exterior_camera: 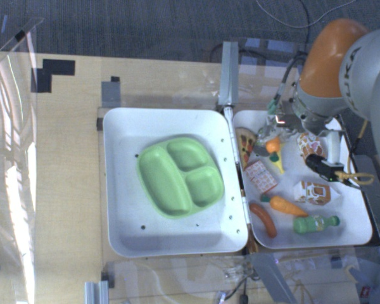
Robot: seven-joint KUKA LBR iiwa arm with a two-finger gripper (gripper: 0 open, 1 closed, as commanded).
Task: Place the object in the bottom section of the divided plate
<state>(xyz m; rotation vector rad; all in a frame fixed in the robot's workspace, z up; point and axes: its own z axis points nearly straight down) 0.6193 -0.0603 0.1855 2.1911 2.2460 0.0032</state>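
Over the right bin: arm [342, 56], grey with an orange band, reaching in from the right; its wrist hangs above the bin's far end.
Gripper [270, 133]: low over the far left part of the right bin, just above a small carrot.
Fingers: state cannot be told; the wrist hardware hides them, and no item is visibly between them.
Small carrot [273, 146]: orange, lying in the right bin directly under the gripper, beside a yellow and green piece [278, 162].
Left bin [123, 227]: white, shallow, holding the plate near its middle.
Plate [179, 176]: green, divided into three sections, one long section on the left side and two smaller ones on the right; all sections bare.
Right bin [361, 230]: white, touching the left bin along a shared edge.
Pizza slice [246, 143]: against the right bin's left wall.
Checked packet [261, 175]: pink and white, near the bin's middle left.
Sausage [263, 219]: red-brown, at the near left.
Large carrot [287, 206]: just right of the sausage.
Bottle [315, 223]: green, lying on its side at the near edge.
Wrapped snacks: one [313, 193] above the bottle, another [311, 145] close to the wrist.
Surface [57, 189]: pale wood, bearing both bins.
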